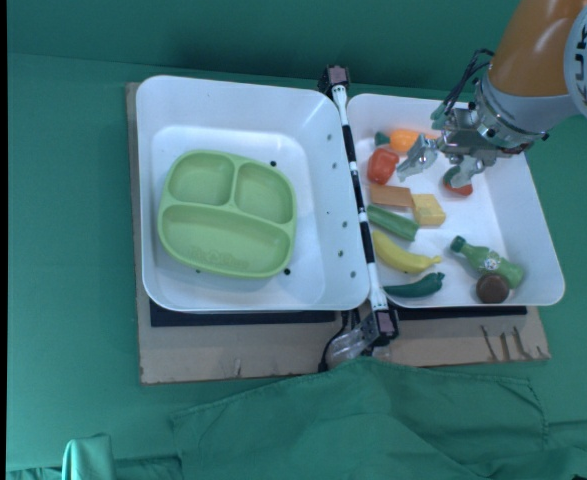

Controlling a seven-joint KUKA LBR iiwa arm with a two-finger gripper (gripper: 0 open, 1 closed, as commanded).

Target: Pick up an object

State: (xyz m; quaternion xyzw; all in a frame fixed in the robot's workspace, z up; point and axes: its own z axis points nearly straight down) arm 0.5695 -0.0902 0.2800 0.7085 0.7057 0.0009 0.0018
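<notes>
My gripper point(439, 167) hangs over the upper middle of the right bin point(533, 230), open, with bare bin floor showing between its fingers. The left finger point(416, 158) stands just right of a red pepper point(381, 165) and below an orange fruit point(404, 139). A small red piece point(461, 187) peeks out under the right finger point(460, 173). Below the gripper lie an orange-brown block point(391, 196) and a yellow block point(430, 210).
Lower in the right bin lie a green cucumber point(393, 222), a banana point(405, 257), a dark green chili point(414, 287), a green bottle point(486, 261) and a brown ball point(492, 288). The left bin point(173, 98) holds a green divided plate point(228, 213). A black-and-white divider point(358, 203) separates the bins.
</notes>
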